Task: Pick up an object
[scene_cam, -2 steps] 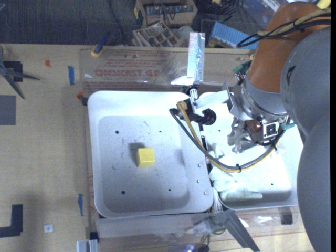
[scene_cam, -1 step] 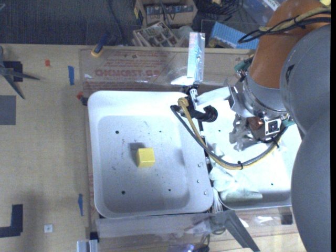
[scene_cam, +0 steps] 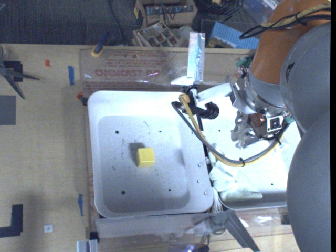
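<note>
Grey arm (scene_cam: pixel 310 114) looms closest at right. A yellow cube (scene_cam: pixel 146 157) is seen resting in the left bin (scene_cam: pixel 105 114). The gripper (scene_cam: pixel 242 136) is held over the right bin (scene_cam: pixel 273 185); its grip cannot be told.

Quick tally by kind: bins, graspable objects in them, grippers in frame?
Shallow white bins: 2, the left bin and the right bin
Small yellow cube-shaped blocks: 1, yellow block on the left bin's floor
Pale crumpled items: 1, in the right bin's near left corner, kind unclear
Two-finger grippers: 1, gripper over the right bin
Total: 5
</note>
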